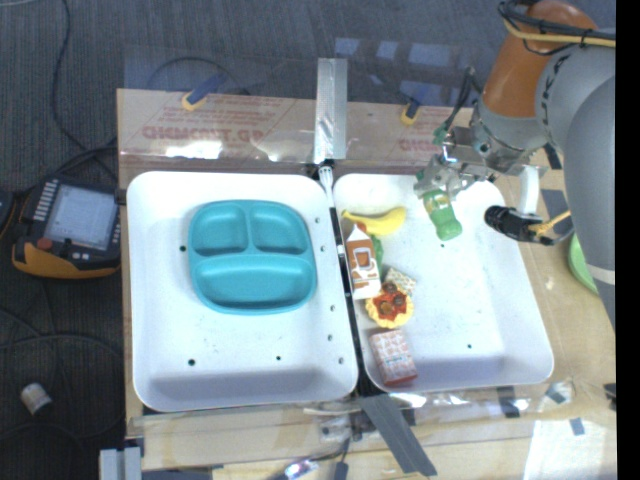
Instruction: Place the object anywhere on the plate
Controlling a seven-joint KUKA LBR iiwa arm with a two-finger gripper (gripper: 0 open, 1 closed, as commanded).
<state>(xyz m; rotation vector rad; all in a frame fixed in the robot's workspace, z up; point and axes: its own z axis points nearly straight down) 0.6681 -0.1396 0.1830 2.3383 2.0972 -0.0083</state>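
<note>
Two white bins sit side by side on the bench.

Left bin [160, 368]: teal plate [252, 256] with three compartments, lying toward the far side, nothing on it.

Right bin [500, 338]: banana [378, 220] near the far left corner; carton [362, 260], pizza toy [391, 306] and red packet [393, 356] in a row down the left edge.

Gripper [440, 183]: over the far part of the right bin, fingers closed on the top of a green bottle [443, 216], which hangs clear of the bin floor.

Risks, as judged: the hold is high and narrow, so the bottle could swing or slip out in transit across the divider; released off-centre, it could roll off the plate's shallow rim.

Writing: red lettering on the cardboard behind the bins, too blurred to read; carton and packet labels illegible.
</note>
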